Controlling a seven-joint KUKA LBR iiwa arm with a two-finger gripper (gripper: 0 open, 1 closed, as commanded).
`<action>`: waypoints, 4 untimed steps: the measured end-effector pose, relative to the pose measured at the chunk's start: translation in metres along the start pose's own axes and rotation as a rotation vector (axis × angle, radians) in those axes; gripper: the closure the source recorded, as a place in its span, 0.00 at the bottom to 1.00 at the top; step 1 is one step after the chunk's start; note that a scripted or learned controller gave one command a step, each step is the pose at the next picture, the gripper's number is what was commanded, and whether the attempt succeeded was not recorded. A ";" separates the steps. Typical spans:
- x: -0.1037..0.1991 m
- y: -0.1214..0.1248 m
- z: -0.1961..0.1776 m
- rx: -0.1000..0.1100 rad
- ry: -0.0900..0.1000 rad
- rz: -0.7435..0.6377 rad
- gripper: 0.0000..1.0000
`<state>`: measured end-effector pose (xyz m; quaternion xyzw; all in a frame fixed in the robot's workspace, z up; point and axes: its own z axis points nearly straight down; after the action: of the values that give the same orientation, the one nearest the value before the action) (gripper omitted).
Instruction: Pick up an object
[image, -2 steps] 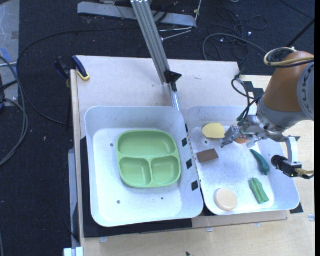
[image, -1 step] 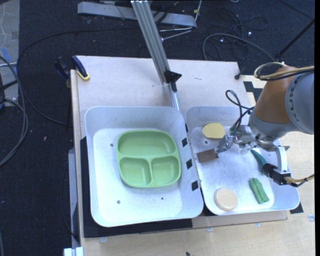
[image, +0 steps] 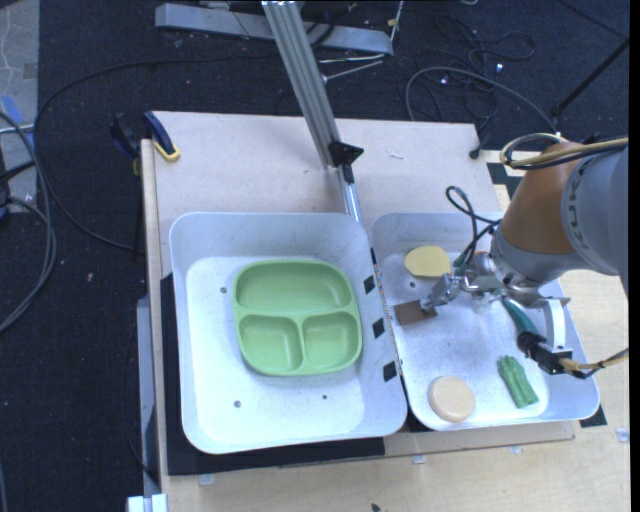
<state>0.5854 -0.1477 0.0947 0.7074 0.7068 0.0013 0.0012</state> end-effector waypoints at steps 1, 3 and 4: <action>0.001 0.003 -0.013 -0.008 0.000 -0.001 1.00; 0.006 0.000 -0.113 -0.003 -0.002 -0.003 1.00; 0.065 -0.012 -0.111 0.004 0.002 -0.008 1.00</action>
<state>0.5730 -0.0830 0.2059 0.7045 0.7097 0.0006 -0.0010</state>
